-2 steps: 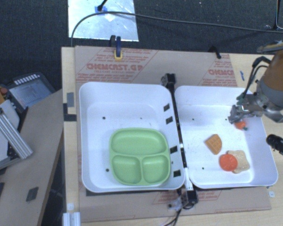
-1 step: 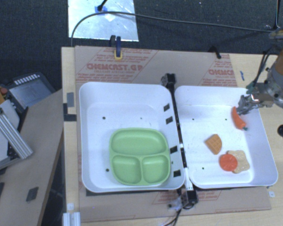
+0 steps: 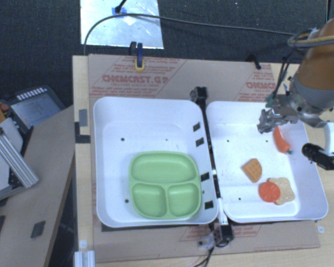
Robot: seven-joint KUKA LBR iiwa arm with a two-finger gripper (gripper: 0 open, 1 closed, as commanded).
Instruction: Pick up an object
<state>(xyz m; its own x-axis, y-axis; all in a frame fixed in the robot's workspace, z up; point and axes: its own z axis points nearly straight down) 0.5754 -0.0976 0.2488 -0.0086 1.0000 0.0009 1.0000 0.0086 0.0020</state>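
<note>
**Inspector:** Count, camera view?

**Clerk:** Two bins. Left bin [image 3: 108, 115]: one green tray [image 3: 165, 184]. Right bin [image 3: 234, 121]: one carrot [image 3: 281, 140], one cracker [image 3: 253, 169], one tomato slice [image 3: 269, 191], one bread piece [image 3: 284, 191].

**Inspector:** Carrot's axis?

**Clerk:** Long axis runs up-down, tip toward the near-right. Gripper [image 3: 266, 121] just beside it; grip state cannot be told.

The two bins [image 3: 156, 113] are plain white. In the left bin lies a pale green tray [image 3: 164, 185] with three sections. In the right bin there are an orange-red carrot [image 3: 281, 140], a tan waffle piece [image 3: 253, 169], a red tomato slice [image 3: 269, 191] and a beige piece [image 3: 284, 191] at 3 o'clock from the slice. The claw [image 3: 266, 120] is grey metal, and the arm [image 3: 323, 54] above it is orange and grey. The desk [image 3: 172, 74] cover is light brown card with red printed letters. The floor [image 3: 33, 32] is dark, with a shiny silver plate [image 3: 122, 15].
</note>
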